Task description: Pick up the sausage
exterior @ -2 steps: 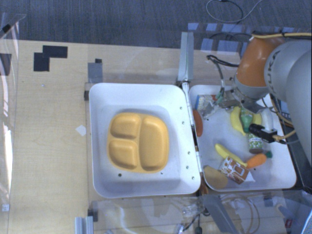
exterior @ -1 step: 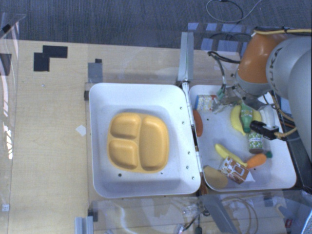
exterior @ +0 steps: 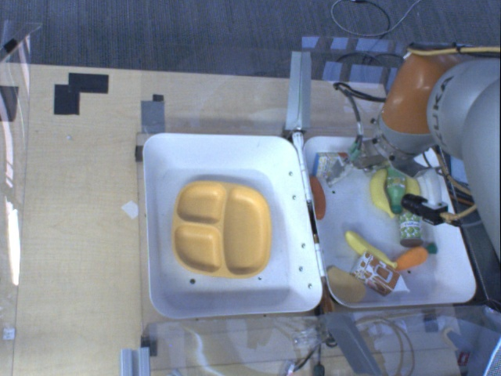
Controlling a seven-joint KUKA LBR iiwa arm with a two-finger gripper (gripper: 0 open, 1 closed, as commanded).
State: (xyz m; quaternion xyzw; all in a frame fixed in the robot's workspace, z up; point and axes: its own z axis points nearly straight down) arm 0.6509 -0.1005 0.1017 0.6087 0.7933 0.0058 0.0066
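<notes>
The surface (exterior: 78, 210) carries two white bins side by side. The left bin (exterior: 164, 288) holds a yellow divided tray (exterior: 223, 227) at its centre. The right bin (exterior: 454, 284) lies just beside the left bin. The arm (exterior: 446, 100) stands over the right bin's far end. The claw (exterior: 362, 153) sits at that bin's far left part; its open or closed state cannot be determined. The sausage (exterior: 317, 197) lies along the right bin's left wall, near the claw. A banana (exterior: 381, 193), bottle (exterior: 410, 227), carrot (exterior: 413, 258) and carton (exterior: 376, 272) occupy the right bin.
</notes>
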